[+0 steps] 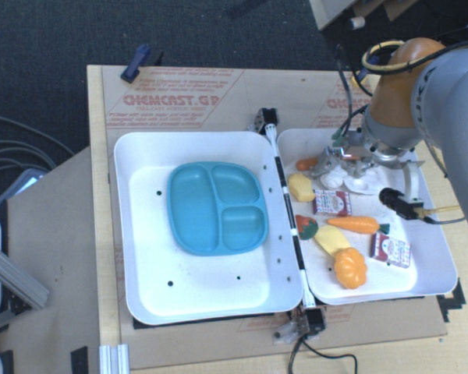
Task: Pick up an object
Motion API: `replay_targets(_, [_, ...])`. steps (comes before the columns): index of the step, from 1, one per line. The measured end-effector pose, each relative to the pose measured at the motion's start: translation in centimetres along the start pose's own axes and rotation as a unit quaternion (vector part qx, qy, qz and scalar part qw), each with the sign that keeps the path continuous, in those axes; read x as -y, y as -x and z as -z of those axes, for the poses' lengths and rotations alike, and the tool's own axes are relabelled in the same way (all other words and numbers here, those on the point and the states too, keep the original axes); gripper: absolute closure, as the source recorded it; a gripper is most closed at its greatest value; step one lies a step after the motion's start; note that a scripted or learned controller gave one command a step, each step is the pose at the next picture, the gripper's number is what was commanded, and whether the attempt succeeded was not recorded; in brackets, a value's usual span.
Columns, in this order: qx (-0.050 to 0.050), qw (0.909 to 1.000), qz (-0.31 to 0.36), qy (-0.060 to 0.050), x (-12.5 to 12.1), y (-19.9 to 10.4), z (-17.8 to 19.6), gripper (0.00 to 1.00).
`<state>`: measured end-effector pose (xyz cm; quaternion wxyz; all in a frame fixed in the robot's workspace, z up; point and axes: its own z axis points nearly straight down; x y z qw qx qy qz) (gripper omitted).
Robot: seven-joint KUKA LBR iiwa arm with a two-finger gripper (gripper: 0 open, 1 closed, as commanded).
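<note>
Reaches in from the right, a grey arm (444, 92) with an orange band (398, 76) above the wrist, bent downward into the far part of the right bin (433, 275). Wrist turned steeply down, nearly straight over the bin floor. Gripper (345, 170) low among the items at the back of that bin, just above or against a pale, whitish object (333, 181); impossible to tell from this angle whether open, closed or gripping anything. Black cable (351, 84) looping along the wrist.

Scattered in the right bin, toy food: a small orange piece (306, 164) near the back left, a pale yellow lump (300, 187) just beside the left wall, a small red-and-white carton (332, 202) close in front of the gripper, a carrot (354, 224) lying across the middle, a red and green piece (305, 226) by the left wall, a yellow piece (331, 240) touching or nearly touching an orange pumpkin (350, 267) at the front, and a second red-and-white carton (391, 251) to the right.

In the left bin (132, 232), a blue divided plate (217, 207), lying flat near the middle. Both bins side by side on a cardboard-covered bench (179, 92).
</note>
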<state>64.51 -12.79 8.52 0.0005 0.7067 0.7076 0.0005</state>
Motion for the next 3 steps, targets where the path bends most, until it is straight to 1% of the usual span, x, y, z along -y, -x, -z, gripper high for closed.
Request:
replay_targets(1, [-0.001, 1.0, 0.0, -0.003, -2.1, -3.3, -0.1, 0.0])
replay_targets(2, [0.0, 1.0, 0.0, -0.002, -2.1, -3.3, 0.9, 1.0])
replay_targets(3, [-0.001, 1.0, 0.0, -0.002, 3.5, -9.4, 10.0, 1.0])
